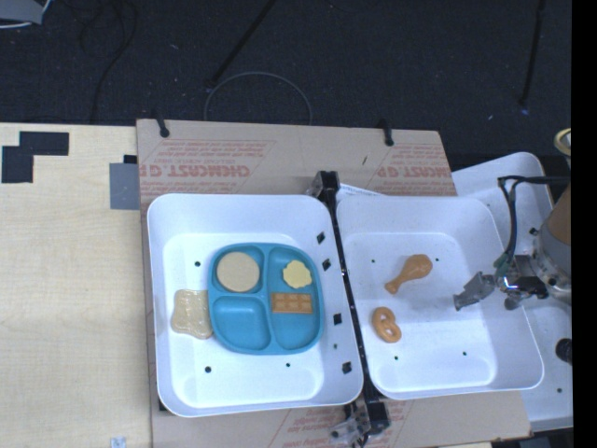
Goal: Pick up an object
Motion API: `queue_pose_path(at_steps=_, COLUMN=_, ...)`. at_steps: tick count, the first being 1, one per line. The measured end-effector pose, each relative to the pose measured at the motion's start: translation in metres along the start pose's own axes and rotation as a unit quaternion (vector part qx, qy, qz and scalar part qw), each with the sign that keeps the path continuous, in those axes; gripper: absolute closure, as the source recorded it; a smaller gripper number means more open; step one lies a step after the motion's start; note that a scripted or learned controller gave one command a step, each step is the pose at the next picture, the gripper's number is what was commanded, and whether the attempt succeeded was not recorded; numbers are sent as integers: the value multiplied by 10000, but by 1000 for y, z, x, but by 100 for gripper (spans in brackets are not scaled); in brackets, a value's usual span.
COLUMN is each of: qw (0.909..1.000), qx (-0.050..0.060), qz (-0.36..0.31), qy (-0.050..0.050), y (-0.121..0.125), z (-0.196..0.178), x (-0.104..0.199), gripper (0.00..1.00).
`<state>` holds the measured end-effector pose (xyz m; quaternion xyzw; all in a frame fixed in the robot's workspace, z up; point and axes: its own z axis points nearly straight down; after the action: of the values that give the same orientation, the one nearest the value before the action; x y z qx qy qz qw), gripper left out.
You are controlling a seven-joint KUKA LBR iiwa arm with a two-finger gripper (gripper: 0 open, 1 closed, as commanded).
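The drumstick (pixel 410 273), at ten o'clock from the end effector (pixel 469 294) in the right bin (pixel 466 376), looks light, rigid and smooth, best pinched across its narrow shank; I cannot tell the end effector's state.

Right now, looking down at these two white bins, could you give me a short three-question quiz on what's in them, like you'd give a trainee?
1. True or false: the blue tray lies in the left bin.
2. Which toy foods lie loose in the right bin? A) a drumstick and a pretzel B) a banana and an apple C) two cookies
3. Fill in: the pale toast piece lies just outside the tray, against its ____ edge.

Key
1. True.
2. A. The gripper sits over that bin's right part, apart from both.
3. Left. The tray holds a round tan disc, a yellow piece and an orange waffle.
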<state>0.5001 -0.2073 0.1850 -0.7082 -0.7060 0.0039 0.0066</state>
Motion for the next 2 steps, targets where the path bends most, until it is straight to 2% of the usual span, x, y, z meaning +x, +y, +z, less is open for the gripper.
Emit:
queue_pose_path(at_steps=1, qw=10000, qx=-68, qz=-14, qy=-18, y=3, z=-7, x=0, gripper=0)
queue_pose_path(at_steps=2, qw=10000, qx=-36, qz=-17, qy=-3, y=3, z=57, x=-3, gripper=0)
